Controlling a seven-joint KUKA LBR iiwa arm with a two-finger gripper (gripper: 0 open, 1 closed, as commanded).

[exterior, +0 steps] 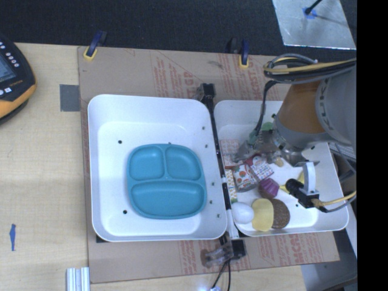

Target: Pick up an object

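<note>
The right bin (pixel 327 223) holds a heap of small things. A white egg-shaped ball (pixel 244 213), a yellow piece (pixel 262 214) and a brown round piece (pixel 280 214) lie along its near wall. Above them are a purple piece (pixel 269 188), a pink patterned packet (pixel 262 170) and a printed card with fruit pictures (pixel 242 177). My gripper (pixel 254 148) hangs low over the far left of this heap, just above the packets, its tips lost among dark clutter. I see nothing lifted off the bin floor.
The left bin (pixel 106 162) holds a blue divided plate (pixel 165 180). The arm's grey body and orange band (pixel 303 108) cover the right bin's far right part, with cables (pixel 321 202) trailing over its right side. Clamps (pixel 244 51) hold the cardboard base at the back.
</note>
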